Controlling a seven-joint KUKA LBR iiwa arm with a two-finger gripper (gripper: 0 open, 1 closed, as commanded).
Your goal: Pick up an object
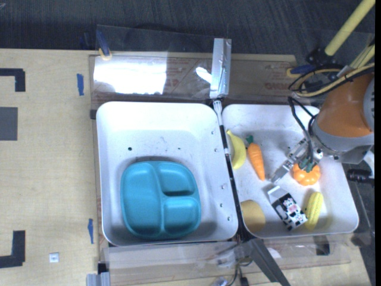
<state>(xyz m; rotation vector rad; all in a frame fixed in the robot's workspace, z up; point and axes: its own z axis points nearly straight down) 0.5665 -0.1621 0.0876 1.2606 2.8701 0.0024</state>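
Your pincer (293,164) hangs in the right bin (348,219), between carrot (256,161) and orange pumpkin (306,173). You cannot tell its fingers' spread.

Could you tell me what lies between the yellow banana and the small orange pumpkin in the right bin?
In the camera view, an orange toy carrot lies between the yellow banana and the small orange pumpkin, with the gripper over the stretch beside the pumpkin.
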